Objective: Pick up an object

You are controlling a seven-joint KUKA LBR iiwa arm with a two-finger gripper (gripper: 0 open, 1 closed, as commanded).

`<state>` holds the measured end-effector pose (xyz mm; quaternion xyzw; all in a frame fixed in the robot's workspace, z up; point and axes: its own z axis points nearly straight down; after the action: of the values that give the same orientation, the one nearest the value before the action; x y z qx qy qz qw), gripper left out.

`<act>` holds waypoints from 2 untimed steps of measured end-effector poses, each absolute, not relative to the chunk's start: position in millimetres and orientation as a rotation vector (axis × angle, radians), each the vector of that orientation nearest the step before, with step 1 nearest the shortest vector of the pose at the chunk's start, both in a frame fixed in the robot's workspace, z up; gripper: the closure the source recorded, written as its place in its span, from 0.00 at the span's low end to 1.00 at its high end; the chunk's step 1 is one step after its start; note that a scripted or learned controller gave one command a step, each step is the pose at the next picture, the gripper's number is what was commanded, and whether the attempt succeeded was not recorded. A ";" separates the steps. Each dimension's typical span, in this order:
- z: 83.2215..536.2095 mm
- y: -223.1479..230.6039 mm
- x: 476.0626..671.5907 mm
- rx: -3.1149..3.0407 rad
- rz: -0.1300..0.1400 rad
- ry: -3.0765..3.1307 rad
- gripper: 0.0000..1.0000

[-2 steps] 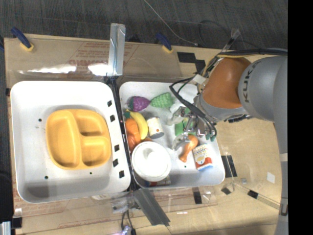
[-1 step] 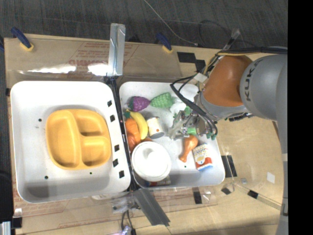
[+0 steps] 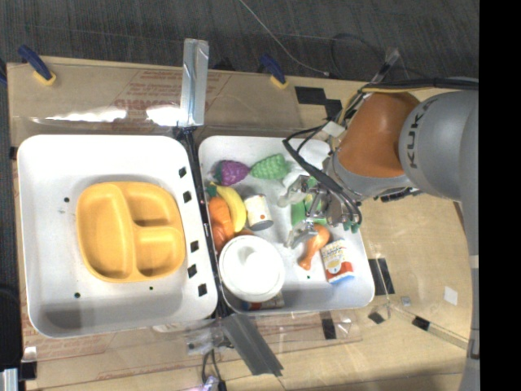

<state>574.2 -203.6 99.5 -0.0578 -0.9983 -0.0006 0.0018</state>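
Gripper (image 3: pixel 303 210) down inside the right bin (image 3: pixel 358 287), below the orange wrist band (image 3: pixel 370 137) of the grey arm (image 3: pixel 444 145). Fingers lost in cable and clutter; cannot tell whether spread or closed, and nothing seen held between them.

Just under the gripper: orange carrot (image 3: pixel 309 249), tilted, near touching the fingertip area. Beyond it, toward the bin's near right corner, a small carton with red and blue print (image 3: pixel 336 263).

To the gripper's left: small white cup with red band (image 3: pixel 257 211), then yellow banana (image 3: pixel 233 205) lying against an orange fruit (image 3: pixel 218 218). Farther up-left: purple grapes (image 3: pixel 233 172) beside a green leafy piece (image 3: pixel 270 167).

Down-left of gripper: white bowl (image 3: pixel 251 268), upright.

Well left, in the other bin (image 3: pixel 41 218): yellow divided tray (image 3: pixel 130 228), three compartments.
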 end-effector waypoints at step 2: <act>90.7 -207.8 517.8 -0.258 -0.003 -3.128 0.00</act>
<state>517.8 -207.8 90.7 -0.0822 -0.9966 -0.0011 0.0013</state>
